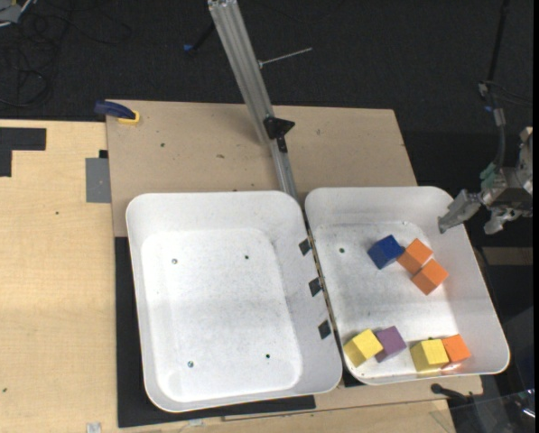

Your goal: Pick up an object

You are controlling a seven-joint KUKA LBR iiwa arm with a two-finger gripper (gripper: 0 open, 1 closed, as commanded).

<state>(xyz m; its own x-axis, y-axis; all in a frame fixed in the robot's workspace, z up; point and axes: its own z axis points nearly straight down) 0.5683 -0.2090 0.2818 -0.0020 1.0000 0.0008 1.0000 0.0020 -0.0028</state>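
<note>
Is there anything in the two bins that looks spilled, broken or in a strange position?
Nothing stands out. The blue block, the orange blocks, yellow block and purple block all lie inside the right bin, none spilled or visibly damaged. The pincer is at that bin's far right edge.

Gripper (475,213) at right edge, fingers (453,213) spread, empty

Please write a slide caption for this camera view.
Gripper at the right bin's far edge; seven coloured blocks inside.
</note>
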